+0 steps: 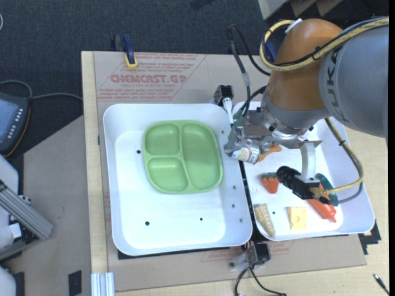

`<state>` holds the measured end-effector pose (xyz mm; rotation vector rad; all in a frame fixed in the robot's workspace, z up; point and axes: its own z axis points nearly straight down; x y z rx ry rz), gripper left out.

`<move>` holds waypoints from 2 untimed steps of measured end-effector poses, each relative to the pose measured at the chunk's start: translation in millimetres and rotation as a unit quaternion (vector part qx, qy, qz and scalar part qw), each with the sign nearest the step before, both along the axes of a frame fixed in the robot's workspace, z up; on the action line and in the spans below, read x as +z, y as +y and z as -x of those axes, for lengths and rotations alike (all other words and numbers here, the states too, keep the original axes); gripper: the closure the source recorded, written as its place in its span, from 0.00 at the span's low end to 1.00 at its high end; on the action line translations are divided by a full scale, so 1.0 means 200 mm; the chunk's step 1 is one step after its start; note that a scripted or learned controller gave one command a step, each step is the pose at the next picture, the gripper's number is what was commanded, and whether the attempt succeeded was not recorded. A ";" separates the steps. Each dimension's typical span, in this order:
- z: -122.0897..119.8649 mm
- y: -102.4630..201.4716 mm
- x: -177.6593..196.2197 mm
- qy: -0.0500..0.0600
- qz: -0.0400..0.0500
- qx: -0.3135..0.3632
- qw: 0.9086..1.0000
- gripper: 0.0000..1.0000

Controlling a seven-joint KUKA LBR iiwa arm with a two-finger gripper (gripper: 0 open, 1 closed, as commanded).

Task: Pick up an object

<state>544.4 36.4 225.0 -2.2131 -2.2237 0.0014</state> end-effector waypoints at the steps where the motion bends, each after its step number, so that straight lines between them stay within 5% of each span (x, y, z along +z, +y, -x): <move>1: 0.18 0.26 0.02 0.001 0.000 0.000 1.000 1.00; 2: 0.13 0.25 0.01 -0.002 0.001 -0.002 1.000 1.00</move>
